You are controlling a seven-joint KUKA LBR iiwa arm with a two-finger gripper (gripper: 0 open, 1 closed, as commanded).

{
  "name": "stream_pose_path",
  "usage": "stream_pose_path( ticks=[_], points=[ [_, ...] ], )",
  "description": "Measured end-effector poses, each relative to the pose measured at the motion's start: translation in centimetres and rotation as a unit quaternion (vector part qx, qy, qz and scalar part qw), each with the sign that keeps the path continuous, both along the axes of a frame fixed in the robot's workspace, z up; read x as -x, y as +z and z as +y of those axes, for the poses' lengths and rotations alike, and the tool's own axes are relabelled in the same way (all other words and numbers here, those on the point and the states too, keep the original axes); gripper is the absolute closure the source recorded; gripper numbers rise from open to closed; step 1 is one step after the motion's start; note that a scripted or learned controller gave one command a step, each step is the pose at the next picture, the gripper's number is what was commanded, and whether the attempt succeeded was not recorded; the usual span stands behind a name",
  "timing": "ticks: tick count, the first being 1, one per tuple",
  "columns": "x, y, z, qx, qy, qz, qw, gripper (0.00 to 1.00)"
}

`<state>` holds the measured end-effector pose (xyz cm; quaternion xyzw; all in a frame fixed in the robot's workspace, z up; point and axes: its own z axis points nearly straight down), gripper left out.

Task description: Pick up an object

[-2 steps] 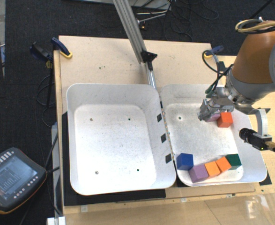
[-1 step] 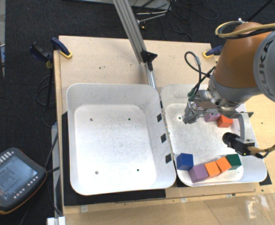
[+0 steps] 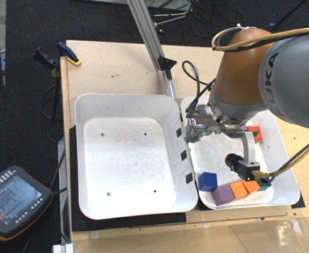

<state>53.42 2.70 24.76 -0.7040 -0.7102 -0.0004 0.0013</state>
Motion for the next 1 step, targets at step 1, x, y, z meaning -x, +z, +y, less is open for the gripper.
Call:
stream_pose_path(
  ticks=[1],
  points=[
    [1.04,-0.28,5.12,0.0003,0.0,0.0,1.0,1.0]
  ],
)
